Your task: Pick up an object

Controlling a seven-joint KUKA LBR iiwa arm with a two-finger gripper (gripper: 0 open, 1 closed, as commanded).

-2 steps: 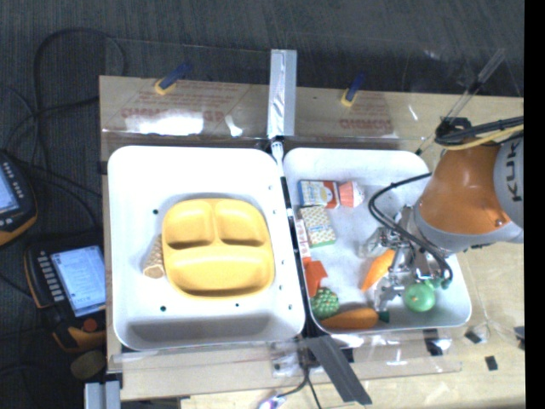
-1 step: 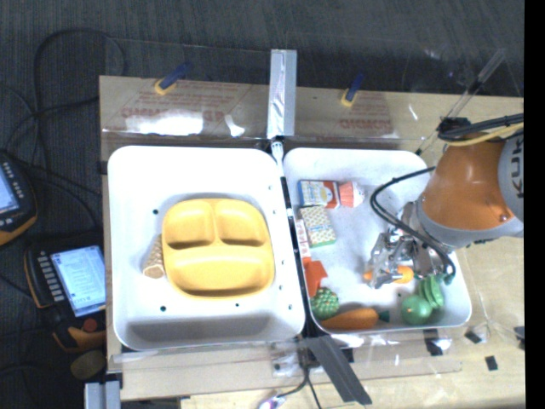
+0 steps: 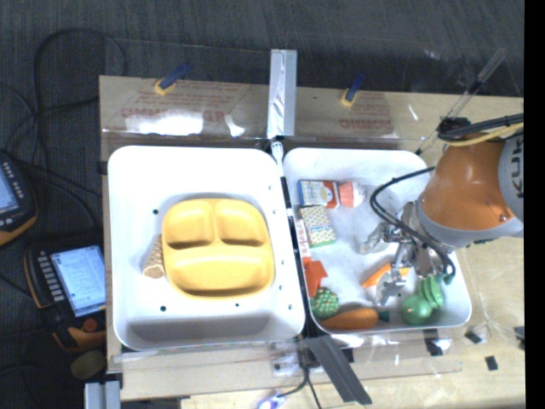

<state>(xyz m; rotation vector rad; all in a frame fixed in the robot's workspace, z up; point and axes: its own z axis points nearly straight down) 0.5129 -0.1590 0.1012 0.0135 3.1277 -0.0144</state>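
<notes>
Over the right bin [image 3: 456, 313], the gripper [image 3: 393, 279] is reaching down among the toys, sitting just above a small orange piece [image 3: 375, 274], with a green toy [image 3: 423, 301] just beside it; whether anything is clamped there, I cannot tell. A yellow tray [image 3: 218, 245] is lying in the left bin [image 3: 128, 228].

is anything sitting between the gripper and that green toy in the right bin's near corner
Nothing visible does. The gripper hangs low in the right bin, with the green toy just beside it. A small orange piece lies on the gripper's other side, away from that path.
</notes>
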